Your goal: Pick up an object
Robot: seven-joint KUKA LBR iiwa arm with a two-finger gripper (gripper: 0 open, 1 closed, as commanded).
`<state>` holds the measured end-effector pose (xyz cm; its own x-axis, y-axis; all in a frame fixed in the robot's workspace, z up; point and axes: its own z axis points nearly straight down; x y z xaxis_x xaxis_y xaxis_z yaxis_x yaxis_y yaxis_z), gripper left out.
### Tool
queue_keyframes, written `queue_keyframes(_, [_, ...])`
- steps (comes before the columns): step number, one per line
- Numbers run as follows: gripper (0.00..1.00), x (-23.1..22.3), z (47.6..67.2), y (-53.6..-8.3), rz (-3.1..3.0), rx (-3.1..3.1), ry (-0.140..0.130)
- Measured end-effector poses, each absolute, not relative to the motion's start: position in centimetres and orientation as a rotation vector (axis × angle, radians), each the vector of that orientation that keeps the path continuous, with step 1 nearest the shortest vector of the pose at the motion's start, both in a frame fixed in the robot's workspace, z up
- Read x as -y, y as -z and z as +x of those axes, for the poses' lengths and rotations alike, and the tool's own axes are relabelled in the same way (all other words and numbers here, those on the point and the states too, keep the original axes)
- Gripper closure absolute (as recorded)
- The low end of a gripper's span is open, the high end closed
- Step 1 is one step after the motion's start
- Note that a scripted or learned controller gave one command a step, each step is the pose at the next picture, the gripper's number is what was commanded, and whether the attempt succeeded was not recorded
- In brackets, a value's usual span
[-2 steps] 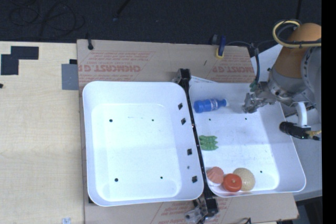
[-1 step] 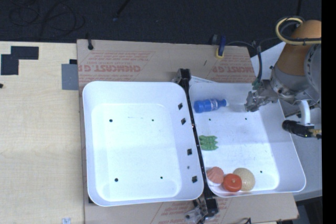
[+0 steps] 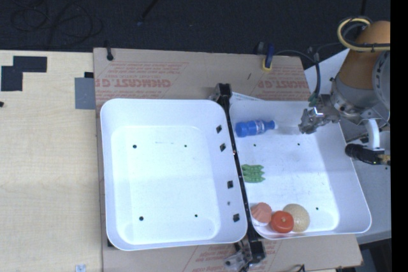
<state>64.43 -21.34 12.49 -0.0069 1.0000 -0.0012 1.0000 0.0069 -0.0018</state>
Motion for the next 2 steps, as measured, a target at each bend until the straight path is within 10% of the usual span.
queue_keyframes(2, [1.0,21.4,64.5,-14.5,-2.208,2.236,-0.006])
